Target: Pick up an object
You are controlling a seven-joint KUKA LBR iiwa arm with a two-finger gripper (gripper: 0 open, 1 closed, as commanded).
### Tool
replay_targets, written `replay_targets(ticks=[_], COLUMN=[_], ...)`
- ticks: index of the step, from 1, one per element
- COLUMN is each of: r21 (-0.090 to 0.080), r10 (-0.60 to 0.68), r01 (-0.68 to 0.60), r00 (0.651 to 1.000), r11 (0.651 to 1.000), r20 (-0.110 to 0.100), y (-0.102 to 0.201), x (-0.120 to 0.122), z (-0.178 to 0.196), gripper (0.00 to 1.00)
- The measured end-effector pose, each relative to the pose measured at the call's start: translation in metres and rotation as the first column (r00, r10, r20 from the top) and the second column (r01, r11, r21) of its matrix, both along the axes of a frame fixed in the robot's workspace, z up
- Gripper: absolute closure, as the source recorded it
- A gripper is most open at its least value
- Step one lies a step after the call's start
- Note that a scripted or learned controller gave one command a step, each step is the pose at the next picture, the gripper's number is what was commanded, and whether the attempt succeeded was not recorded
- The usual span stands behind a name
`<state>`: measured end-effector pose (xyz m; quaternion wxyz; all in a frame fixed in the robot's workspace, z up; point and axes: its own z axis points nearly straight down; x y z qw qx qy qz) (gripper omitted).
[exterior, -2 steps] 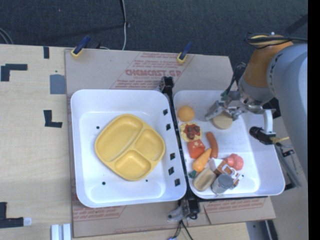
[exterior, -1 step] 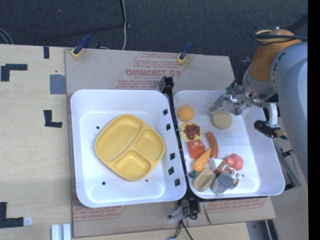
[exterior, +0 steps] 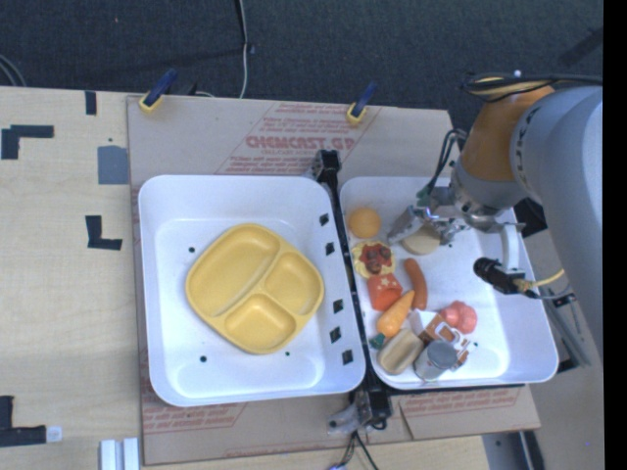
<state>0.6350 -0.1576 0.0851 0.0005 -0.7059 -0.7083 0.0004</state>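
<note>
The right bin point(exterior: 529, 355) holds several toy foods. Among them are an orange ball point(exterior: 364, 222), a pizza slice point(exterior: 376, 258), a red pepper point(exterior: 385, 290), a sausage point(exterior: 418, 283), a carrot point(exterior: 396, 313), a pink piece point(exterior: 458, 316), a bread roll point(exterior: 400, 352) and a grey can point(exterior: 434, 361). My gripper point(exterior: 423, 229) hangs low over the bin's far middle and is open. Its fingers spread to either side of a beige piece point(exterior: 421, 244) that lies just beneath them. Whether they touch it is unclear.
The left bin point(exterior: 162, 262) carries a yellow compartment plate point(exterior: 255, 287). A black divider with clips point(exterior: 338, 262) runs between the bins. The grey arm with its orange band point(exterior: 500, 135) covers the right bin's far right corner.
</note>
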Motion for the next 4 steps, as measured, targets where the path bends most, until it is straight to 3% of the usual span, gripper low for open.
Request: replay_targets(ticks=[2, 3, 4], r21=[0.000, -0.002, -0.001], r10=[0.000, -0.003, -0.003], r01=[0.000, 0.003, 0.003], r00=[1.000, 1.000, 1.000], r11=[1.000, 1.000, 1.000], r20=[0.001, -0.001, -0.002], y=[0.059, 0.061, 0.061], x=[0.034, 0.033, -0.021], z=[-0.001, -0.001, -0.001], gripper=[0.00, 0.00, 0.00])
